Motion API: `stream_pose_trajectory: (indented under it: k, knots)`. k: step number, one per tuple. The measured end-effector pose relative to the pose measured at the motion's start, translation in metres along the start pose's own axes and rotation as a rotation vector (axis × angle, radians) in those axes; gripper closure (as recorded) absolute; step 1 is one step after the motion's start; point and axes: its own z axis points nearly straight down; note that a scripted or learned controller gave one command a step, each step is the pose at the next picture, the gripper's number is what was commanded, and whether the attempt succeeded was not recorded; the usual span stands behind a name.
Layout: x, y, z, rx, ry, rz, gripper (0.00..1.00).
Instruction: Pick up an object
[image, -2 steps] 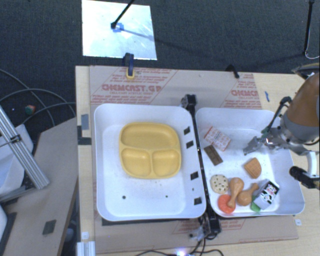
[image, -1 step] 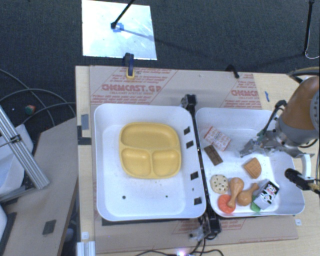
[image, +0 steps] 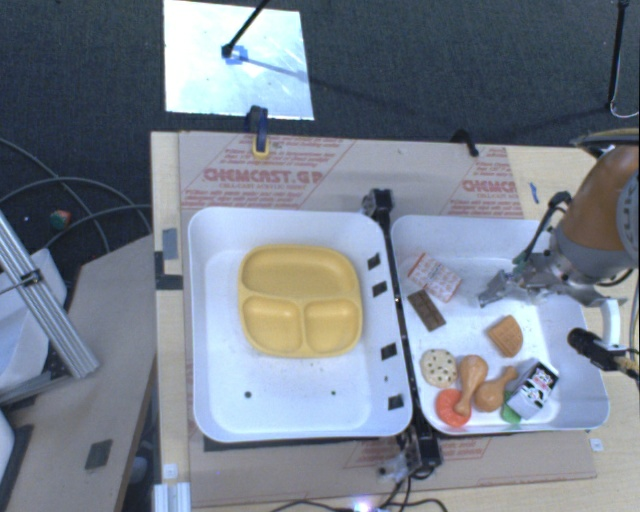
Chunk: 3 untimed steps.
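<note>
1. Arm (image: 605, 215) comes in from the right, orange band above the wrist; gripper (image: 497, 292) sits low over the right bin (image: 470, 235), upper middle.
2. Fingers spread apart, pointing left — nothing between them.
3. Right bin contents: a pink-and-white packet (image: 434, 275) just left of the fingertips, a brown bar (image: 426, 310) below it, touching or nearly so.
4. Tan wedge (image: 506, 335) lies below the gripper, clear of it.
5. Front cluster, packed close: cookie (image: 438, 367), drumstick (image: 467, 377), red piece (image: 450, 408) at the drumstick's lower end, a second tan piece (image: 496, 391), then a small carton (image: 532, 391) with green at its base.
6. Left bin (image: 215, 330) holds a yellow divided tray (image: 300, 300), roughly centred — well apart from the gripper.
7. Black clips (image: 378, 290) along the divider between the bins.
</note>
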Motion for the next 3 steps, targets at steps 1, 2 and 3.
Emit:
stream_pose_trajectory:
  k: [1, 2, 3]
  knots:
    - [0.000, 0.017, 0.000, -0.001, 0.000, 0.000, 0.00]
    - [0.022, -0.073, 0.001, 0.011, 0.004, 0.005, 0.00]
    - [0.021, -0.068, -0.010, 0.000, -0.001, 0.002, 1.00]
